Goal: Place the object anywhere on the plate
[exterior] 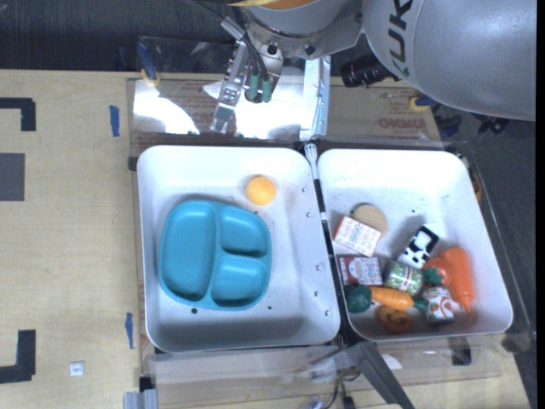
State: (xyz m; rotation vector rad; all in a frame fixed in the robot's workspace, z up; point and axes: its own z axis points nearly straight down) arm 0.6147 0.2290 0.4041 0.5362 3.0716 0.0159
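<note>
Camera view is showing the claw (249, 85) hanging open above the plate (215, 252). The little yellow ball (261, 190) is sitting just beside the plate, probably light and rolly; grab its round sides.

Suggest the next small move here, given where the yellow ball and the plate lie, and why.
Probably lower the gripper toward the yellow ball: the ball rests on the left bin floor just beyond the blue plate, not on it, and the gripper hangs above the bin's far edge.

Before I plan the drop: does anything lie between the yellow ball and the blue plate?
No. In the camera view the yellow ball sits just off the blue plate's upper right corner, with bare white bin floor between them.
</note>
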